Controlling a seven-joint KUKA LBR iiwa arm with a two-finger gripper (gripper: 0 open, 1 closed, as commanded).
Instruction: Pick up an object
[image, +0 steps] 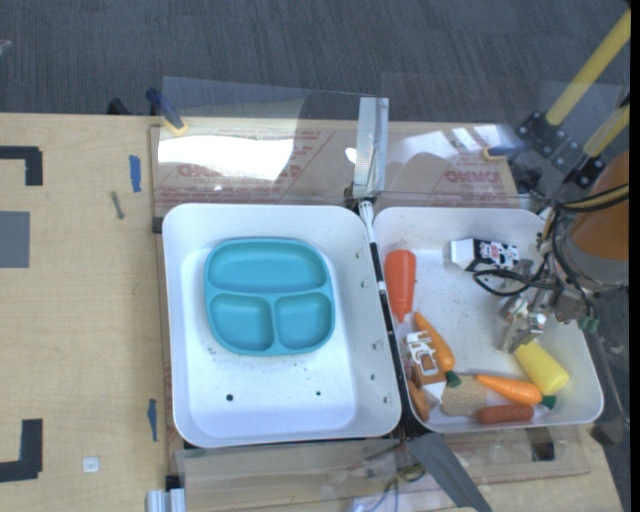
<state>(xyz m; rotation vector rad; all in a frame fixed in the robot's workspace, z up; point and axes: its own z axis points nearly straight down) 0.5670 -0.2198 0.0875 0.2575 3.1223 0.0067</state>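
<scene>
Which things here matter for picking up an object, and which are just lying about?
For the job:
- gripper, over the right bin
- yellow toy, closest to it
- carrot
- orange toy

Probably lying about:
- blue plate in the left bin
- blue tape on the bench

Two shallow white bins sat side by side on the pale wooden desk (70, 320). The left bin (285, 395) held a teal plate (268, 296) with three compartments, lying flat near its middle, with a few dark specks on the bin floor in front of it. The right bin (440, 232) touched it along the middle seam. Behind both lay a clear plastic sheet (240, 150). A strip of blue tape (135, 172) was stuck to the desk, left of the bins.
</scene>
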